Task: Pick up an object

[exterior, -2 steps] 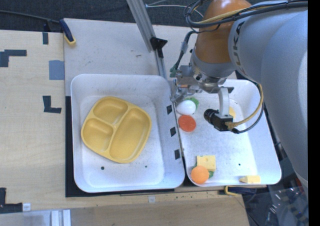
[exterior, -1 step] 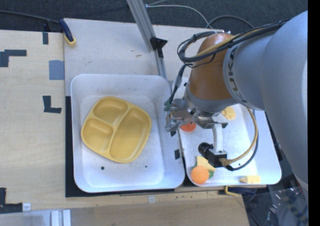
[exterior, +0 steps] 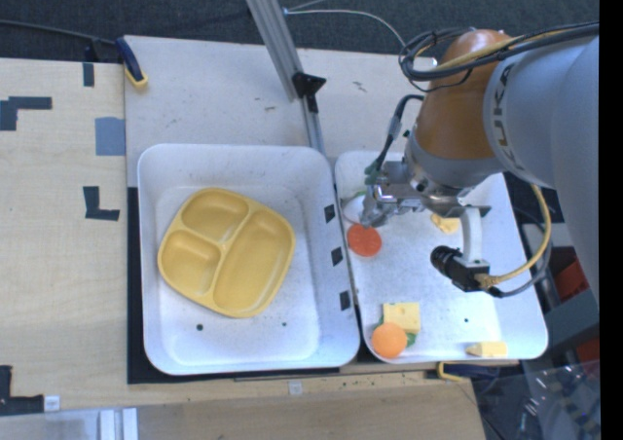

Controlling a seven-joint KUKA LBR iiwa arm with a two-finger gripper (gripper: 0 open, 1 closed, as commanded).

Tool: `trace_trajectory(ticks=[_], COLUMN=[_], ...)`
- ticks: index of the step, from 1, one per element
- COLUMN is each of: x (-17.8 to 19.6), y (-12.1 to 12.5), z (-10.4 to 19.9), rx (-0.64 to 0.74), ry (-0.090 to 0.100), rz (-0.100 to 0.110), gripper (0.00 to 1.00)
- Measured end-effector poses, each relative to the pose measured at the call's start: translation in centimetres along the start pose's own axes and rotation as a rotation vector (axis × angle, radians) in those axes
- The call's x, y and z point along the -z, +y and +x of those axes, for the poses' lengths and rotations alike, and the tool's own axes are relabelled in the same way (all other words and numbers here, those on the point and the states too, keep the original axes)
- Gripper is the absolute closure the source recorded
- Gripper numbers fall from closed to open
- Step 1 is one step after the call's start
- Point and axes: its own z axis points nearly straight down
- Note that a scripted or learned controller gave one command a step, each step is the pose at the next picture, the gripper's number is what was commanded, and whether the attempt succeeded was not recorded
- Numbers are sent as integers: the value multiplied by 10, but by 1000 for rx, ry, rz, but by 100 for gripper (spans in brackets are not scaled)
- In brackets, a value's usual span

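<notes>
Jaws [exterior: 373,212] blurred; arm [exterior: 458,127] partly cropped

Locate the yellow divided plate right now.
The yellow divided plate lies in the left bin, roughly central and turned at an angle, across the divider from the red-orange ball in the right bin.

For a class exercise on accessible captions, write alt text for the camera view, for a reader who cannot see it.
A grey and orange robot arm reaches over the right bin, its tool just above a red-orange ball. That bin also holds an orange ball and yellow pieces; the left bin holds a yellow divided plate.
</notes>
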Motion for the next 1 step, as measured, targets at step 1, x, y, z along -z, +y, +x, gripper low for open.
trace_trajectory(ticks=[1], x=[-26], y=[40], z=[39], rx=[9], ry=[3], rz=[3], gripper=[100])
